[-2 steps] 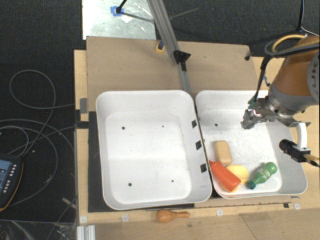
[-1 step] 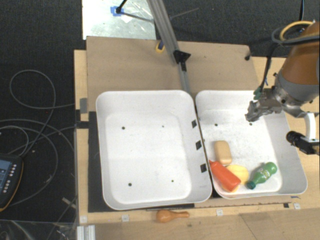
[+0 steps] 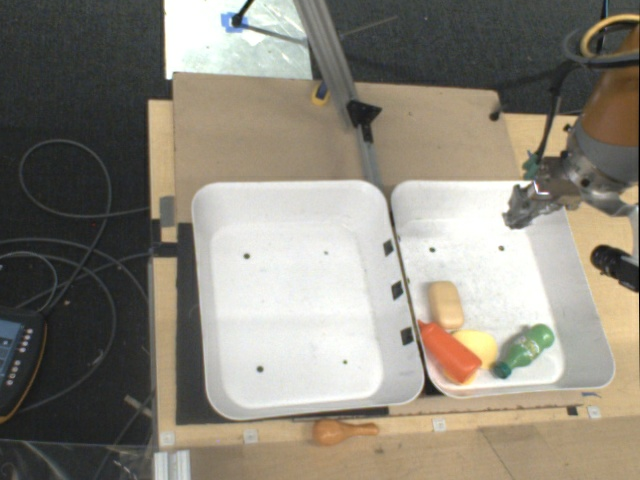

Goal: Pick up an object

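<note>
Over the far right corner of the right bin (image 3: 590, 298) you've got the gripper (image 3: 522, 210) hanging, and at this slant you can't tell how it is set. Nothing is visibly caught in it.

Your targets are all bunched well below it, toward the near edge of that same bin. Down and a little left of the gripper sits the tan block (image 3: 446, 304), closest of the lot, its long axis running roughly near-to-far. Just beyond it, touching or nearly so, lies the orange carrot-shaped piece (image 3: 447, 353), angled from upper left to lower right. Beside that, the yellow piece (image 3: 479, 345). Almost straight below the gripper rests the green bottle (image 3: 523, 349), tilted with its cap end pointing down-left.

So the move, by my reading, is a travel toward the near rim. Watch the crowding: three items press together, the bottle stands slightly freer.
</note>
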You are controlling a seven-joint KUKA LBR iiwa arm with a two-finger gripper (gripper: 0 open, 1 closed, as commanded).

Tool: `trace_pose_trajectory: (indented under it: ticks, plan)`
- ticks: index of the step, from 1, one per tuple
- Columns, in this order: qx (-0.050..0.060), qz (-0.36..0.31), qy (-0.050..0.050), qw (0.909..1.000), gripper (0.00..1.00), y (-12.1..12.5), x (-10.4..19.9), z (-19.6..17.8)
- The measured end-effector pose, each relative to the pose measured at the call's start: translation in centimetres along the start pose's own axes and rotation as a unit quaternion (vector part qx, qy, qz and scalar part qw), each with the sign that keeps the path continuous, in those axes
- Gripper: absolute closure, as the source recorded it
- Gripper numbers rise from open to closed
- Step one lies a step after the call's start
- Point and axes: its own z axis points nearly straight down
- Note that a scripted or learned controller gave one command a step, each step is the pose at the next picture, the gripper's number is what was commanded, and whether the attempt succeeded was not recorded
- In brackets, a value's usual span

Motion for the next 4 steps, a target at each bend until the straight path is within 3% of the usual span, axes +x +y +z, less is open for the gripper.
trace_pose_trajectory:
  ticks: [4]
  plan:
    - [0.002,-0.002,0.002,1.0,1.0,2.2,20.7,-0.3]
